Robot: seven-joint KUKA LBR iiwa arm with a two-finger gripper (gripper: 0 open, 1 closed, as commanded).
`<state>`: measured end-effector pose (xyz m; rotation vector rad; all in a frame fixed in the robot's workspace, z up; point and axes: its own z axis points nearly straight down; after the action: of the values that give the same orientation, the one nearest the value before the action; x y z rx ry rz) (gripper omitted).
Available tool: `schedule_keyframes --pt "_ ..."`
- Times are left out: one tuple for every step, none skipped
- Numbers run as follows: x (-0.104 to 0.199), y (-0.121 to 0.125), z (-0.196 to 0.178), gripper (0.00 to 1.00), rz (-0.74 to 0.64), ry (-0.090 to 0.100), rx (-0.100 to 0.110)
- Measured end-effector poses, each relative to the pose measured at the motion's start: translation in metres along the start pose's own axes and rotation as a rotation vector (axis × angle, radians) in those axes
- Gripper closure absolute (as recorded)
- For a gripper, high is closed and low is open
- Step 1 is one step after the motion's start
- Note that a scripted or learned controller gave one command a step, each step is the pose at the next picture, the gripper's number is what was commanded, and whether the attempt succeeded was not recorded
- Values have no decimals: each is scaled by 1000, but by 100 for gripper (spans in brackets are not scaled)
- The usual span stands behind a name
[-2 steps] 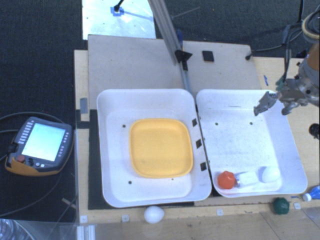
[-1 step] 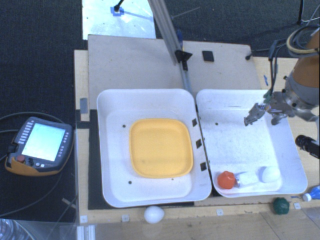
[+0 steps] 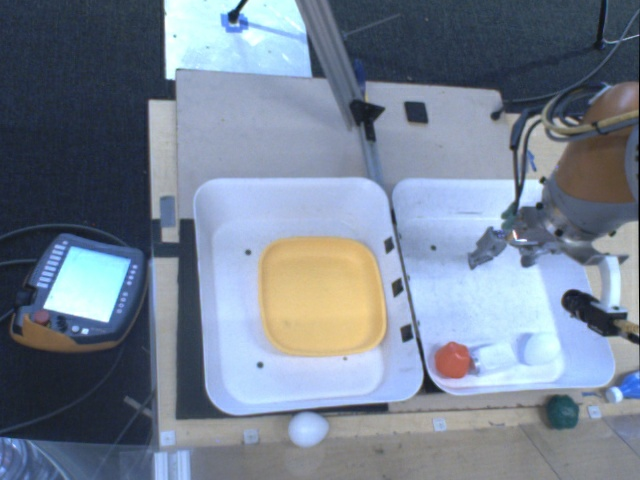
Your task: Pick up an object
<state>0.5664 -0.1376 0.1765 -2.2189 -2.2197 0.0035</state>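
Observation:
The right bin [image 3: 470, 298] holds an orange-red ball [image 3: 452, 360], a small white cylinder [image 3: 493, 357] and a white egg-shaped piece [image 3: 540, 348], all along its near edge. My gripper [image 3: 506, 255] hangs over the upper middle of this bin, well behind those objects. It is open, its fingers [image 3: 485, 250] spread apart with nothing between them. A yellow square plate [image 3: 323, 295] lies in the left bin [image 3: 225, 268].
A white egg [image 3: 308, 429] lies on the bench in front of the left bin. A green ball [image 3: 562, 411] and a blue item [image 3: 628, 388] sit by the right bin's near corner. A slanted metal pole [image 3: 335, 58] stands behind the bins. A teach pendant [image 3: 75, 293] rests at the far left.

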Motion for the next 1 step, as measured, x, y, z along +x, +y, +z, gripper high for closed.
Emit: schedule_keyframes --pt "4 -1 43 0 0 0 -1"
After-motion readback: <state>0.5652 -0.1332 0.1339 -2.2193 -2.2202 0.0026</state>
